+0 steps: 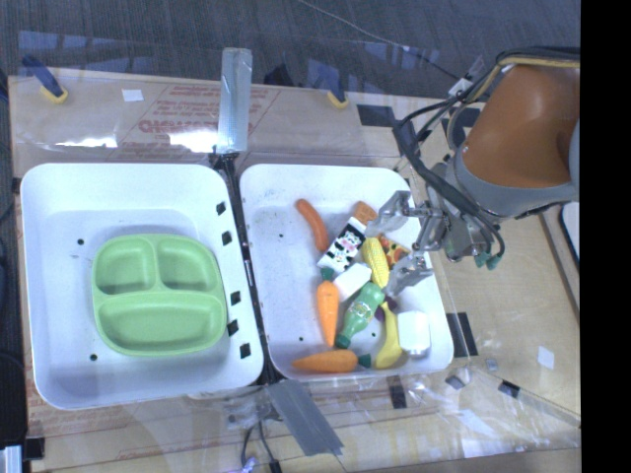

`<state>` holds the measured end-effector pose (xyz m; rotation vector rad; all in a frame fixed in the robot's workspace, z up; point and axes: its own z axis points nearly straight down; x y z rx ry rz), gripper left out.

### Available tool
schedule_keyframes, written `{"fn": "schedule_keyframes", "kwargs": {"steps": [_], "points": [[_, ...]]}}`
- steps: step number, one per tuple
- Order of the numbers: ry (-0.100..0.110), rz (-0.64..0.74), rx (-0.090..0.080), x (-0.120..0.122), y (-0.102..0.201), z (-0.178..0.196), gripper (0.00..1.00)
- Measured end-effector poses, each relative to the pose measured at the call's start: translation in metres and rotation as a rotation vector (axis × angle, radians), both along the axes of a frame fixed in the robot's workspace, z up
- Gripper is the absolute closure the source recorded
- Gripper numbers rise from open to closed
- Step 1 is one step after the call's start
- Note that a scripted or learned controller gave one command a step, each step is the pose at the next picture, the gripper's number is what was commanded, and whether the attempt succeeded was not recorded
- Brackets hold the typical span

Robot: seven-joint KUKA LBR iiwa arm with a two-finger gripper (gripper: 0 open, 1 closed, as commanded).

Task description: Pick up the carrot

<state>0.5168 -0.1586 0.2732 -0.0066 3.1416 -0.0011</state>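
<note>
Three carrot-like orange pieces lie in the right bin (266, 264). A slim carrot (314, 223) slants near the top, a short carrot (327, 312) points up in the middle, and a third carrot (324, 363) lies flat along the front wall. My gripper (401, 242) hovers over the bin's right side, above a corn cob (375, 260) and a small red-orange piece. It is open, one finger (393, 209) up and one finger (411, 273) down, and no carrot sits between them. The nearest carrot is well to its left.
The right bin also holds a black-and-white carton (343, 244), a green bottle (360, 313), a banana (389, 341) and a white block (413, 331), all crowded together. A green divided plate (158, 294) rests in the left bin (49, 215). The arm's cables hang over the right rim.
</note>
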Motion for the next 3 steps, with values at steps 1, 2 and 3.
{"fn": "schedule_keyframes", "kwargs": {"steps": [1,2,3], "points": [[0.002,0.04,0.003,-0.026,0.032,-0.162,0.0],[0.0,0.05,0.001,-0.025,0.033,-0.151,1.0],[-0.003,-0.398,0.001,-0.031,0.066,-0.08,1.0]]}}
